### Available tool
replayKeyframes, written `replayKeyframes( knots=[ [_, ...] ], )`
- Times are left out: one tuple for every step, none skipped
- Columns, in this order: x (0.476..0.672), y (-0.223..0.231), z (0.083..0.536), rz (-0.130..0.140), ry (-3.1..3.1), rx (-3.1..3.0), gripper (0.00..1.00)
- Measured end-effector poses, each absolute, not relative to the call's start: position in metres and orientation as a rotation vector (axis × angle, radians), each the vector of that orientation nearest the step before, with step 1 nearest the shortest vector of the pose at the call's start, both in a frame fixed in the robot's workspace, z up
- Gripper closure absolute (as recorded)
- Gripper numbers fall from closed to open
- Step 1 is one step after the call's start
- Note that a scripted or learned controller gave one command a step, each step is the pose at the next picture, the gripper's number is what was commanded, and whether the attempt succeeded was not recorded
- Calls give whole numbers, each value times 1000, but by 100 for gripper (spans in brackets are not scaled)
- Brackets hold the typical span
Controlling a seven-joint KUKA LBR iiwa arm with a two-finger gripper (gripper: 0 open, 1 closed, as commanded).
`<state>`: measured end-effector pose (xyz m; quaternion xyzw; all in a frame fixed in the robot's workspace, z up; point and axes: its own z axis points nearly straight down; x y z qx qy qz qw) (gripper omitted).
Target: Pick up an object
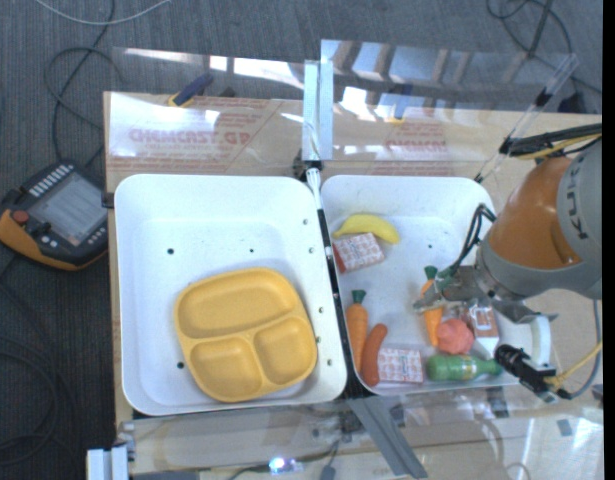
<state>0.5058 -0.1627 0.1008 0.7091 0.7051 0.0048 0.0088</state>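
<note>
Over right bin [407, 193], gripper [439, 290] (near tomato [454, 335]).

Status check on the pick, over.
Two-finger gripper low in right white bin, nothing visibly held. Small orange carrot and red round tomato directly beside it. Green bottle crowds them.

Two shallow white bins sit side by side: the left bin [147, 268] and the right bin [407, 203]. One yellow three-compartment tray [245, 330] lies in the left bin. Right bin contents: one banana [367, 228]; two red-and-white packets, upper [359, 254] and lower [400, 365]; two carrots, large [357, 330] and small [433, 324]; one red sausage [372, 353]; one tomato-like red item [454, 336]; one green bottle-shaped item [455, 369]. One handheld control pendant [52, 218] lies off the bench.
</note>
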Motion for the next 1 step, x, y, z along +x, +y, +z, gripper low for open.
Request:
replayKeyframes(
  knots=[
    [565, -107, 254, -3, 2237, 2205, 100]
  ],
)
